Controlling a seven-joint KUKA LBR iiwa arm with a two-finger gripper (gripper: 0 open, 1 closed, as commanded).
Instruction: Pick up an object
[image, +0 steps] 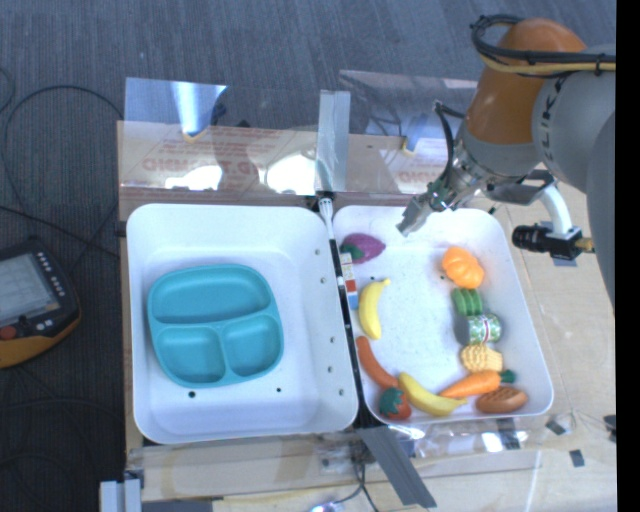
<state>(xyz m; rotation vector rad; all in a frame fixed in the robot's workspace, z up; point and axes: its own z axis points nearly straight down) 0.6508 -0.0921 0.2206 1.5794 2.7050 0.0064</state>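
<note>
overhead, hand (415, 219) above right bin's (520, 300) far edge, near purple toy (362, 245)

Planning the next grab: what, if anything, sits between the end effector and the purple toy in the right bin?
Nothing visible does. The end effector hangs just right of the purple toy, with bare bin floor between them.

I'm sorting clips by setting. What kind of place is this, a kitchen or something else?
Most likely a robotics lab bench, not a kitchen. A grey and orange robot arm reaches over two white bins, the food looks like plastic toys, and a handheld control pendant with loose cables lies on grey carpet.
</note>
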